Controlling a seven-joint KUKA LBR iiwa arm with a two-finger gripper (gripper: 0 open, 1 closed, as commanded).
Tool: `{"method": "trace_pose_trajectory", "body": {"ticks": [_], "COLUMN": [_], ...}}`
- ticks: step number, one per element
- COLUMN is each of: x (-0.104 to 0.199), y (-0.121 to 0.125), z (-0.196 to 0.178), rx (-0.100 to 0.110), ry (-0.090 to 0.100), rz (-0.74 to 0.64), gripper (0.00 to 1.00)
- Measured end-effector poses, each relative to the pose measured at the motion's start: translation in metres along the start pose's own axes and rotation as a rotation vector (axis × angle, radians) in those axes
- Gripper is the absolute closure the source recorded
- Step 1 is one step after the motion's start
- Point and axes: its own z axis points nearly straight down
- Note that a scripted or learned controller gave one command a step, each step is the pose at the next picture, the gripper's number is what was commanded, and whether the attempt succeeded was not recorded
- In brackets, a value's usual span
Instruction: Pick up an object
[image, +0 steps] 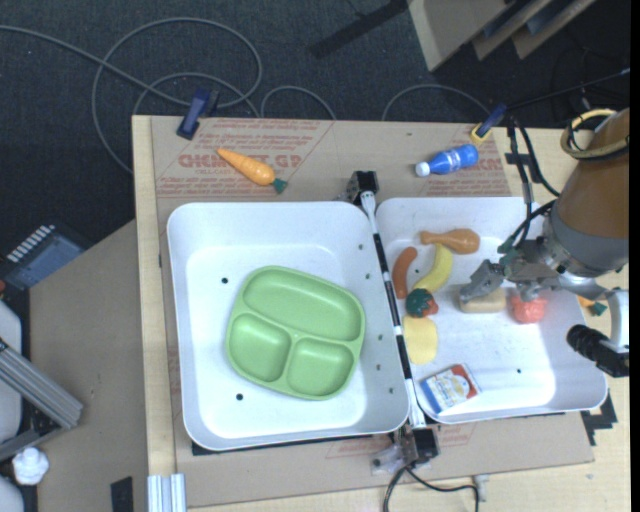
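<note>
Beige slab (481, 303) lies in right bin (500, 400), just under my gripper (484, 284) — jaw state I cannot tell. Red toy (528, 308) at 3 o'clock — risk: crowding could deflect the grasp.

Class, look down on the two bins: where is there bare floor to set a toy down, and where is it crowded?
Free: the left bin floor around the green divided tray, and the right bin floor between the small carton and the claw. Crowded: beside the divider, where sausage, banana, drumstick and strawberry cluster.
</note>
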Motion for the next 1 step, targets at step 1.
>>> {"method": "trace_pose_trajectory", "body": {"ticks": [1], "x": [-0.038], "y": [0.0476], "z": [0.1089], "rx": [0.0], "ry": [-0.001], "rz": [0.001], "gripper": [0.0]}}
